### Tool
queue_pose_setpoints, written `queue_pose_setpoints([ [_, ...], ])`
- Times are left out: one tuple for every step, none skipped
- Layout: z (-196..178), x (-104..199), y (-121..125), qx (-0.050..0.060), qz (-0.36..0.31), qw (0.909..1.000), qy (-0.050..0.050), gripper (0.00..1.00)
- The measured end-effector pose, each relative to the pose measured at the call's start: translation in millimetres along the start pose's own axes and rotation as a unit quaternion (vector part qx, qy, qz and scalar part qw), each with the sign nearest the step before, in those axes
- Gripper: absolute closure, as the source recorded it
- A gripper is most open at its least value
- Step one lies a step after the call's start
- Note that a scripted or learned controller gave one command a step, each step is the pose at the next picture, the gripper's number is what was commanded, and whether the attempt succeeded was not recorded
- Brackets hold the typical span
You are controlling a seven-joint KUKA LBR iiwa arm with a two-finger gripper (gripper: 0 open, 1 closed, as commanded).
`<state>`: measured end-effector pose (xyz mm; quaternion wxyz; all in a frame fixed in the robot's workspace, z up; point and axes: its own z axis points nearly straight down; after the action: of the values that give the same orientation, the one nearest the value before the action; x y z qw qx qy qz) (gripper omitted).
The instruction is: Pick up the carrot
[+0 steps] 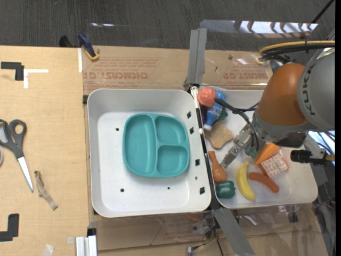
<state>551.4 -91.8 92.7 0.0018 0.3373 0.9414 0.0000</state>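
The carrot (216, 167) is a dull orange taper lying along the left wall of the right bin (298, 193), thin end pointing away from me. My gripper (237, 148) hangs just to its right, above the bin floor between the bread slice (220, 136) and the banana (244, 181). Its two silver fingers (232, 156) stand apart, and nothing sits between them. The carrot lies a short way left of the lower finger, not touching it. The grey arm with its orange band (285, 97) covers the bin's far right part.
The right bin also holds a red ball (206, 95), a blue bottle (213, 113), a green pepper (225, 188), a red sausage (265, 182), and an orange wedge (266, 152) beside a small box (275, 167). A teal divided plate (157, 144) lies in the left bin (101, 159). Scissors (16, 143) rest on the bench.
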Motion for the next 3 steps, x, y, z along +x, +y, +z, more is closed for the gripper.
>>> queue_pose_setpoints([
  [-38.3,1.4,-74.7,0.001,0.080,0.9968,0.002,0.00],
  [-2.3,39.5,-52.5,-0.002,0.088,0.9961,-0.006,0.00],
  [-44.2,5.3,-109.2,0.001,0.166,0.9862,0.001,0.00],
])
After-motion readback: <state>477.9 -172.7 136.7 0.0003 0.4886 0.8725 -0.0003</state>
